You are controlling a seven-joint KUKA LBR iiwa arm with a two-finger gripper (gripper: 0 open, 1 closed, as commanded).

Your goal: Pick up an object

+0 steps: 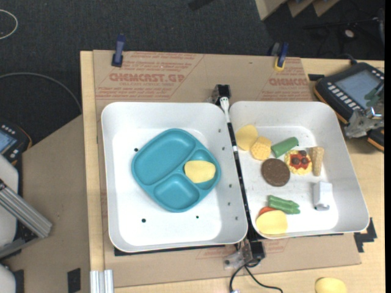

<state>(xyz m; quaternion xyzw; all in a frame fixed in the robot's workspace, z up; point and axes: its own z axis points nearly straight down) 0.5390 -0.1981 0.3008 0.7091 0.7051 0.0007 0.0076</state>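
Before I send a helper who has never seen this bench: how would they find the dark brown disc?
Go to the right white bin, full of toy food. Near its middle lies the brown disc, just below a waffled yellow round and left of a pizza slice. It is the bin's one dark, flat, plain circle.

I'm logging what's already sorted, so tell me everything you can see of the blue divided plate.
The blue divided plate is teal, smooth and plastic-looking, with rounded corners and raised ridges splitting it into three compartments. It lies flat and turned at an angle in the left bin. A pale yellow piece rests in its right compartment.
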